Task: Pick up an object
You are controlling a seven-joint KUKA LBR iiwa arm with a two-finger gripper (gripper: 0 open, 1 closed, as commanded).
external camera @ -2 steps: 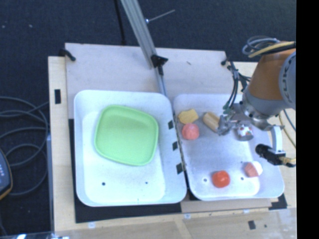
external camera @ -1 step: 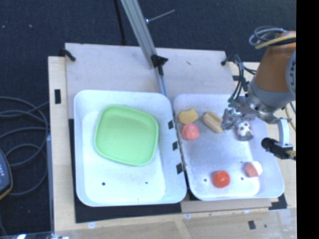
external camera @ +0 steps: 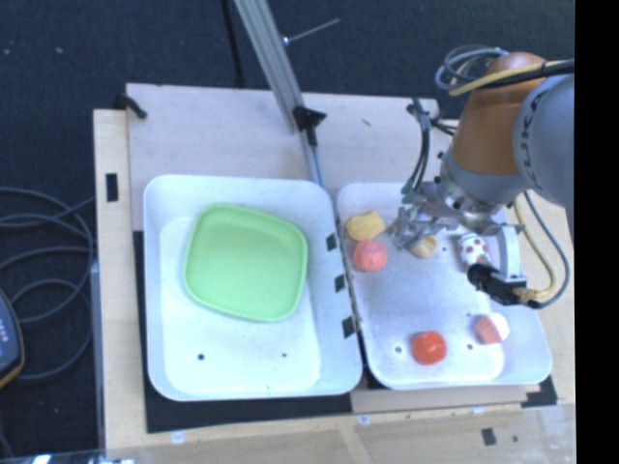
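the claw (external camera: 418, 228) hangs low over the upper part of the right bin (external camera: 522, 370), under the grey arm (external camera: 551, 143) and its orange band (external camera: 488, 129). whether the claw is apart or together i cannot tell; its tip is lost among dark metal parts and cables. a small tan object (external camera: 424, 248) lies just beside and below the tip, and contact is unclear.

to the left, a yellow object (external camera: 365, 226) sits near the bin's upper left corner, with a pink ball (external camera: 368, 256) just below it; both lie close to the left wall, with little room on that side. a small white object with dark spots (external camera: 472, 249) sits to the right of the claw, near a black fitting on the arm.

the middle of the right bin floor is open. along the lower edge lie an orange-red ball (external camera: 428, 347) and a pink-and-white object (external camera: 489, 330), well apart from the claw and from each other.

the left bin (external camera: 174, 356) holds 1 green plate (external camera: 246, 262), lying flat toward its upper half, with bare floor below it. both bins rest side by side on the bench (external camera: 193, 124), their inner edges touching.
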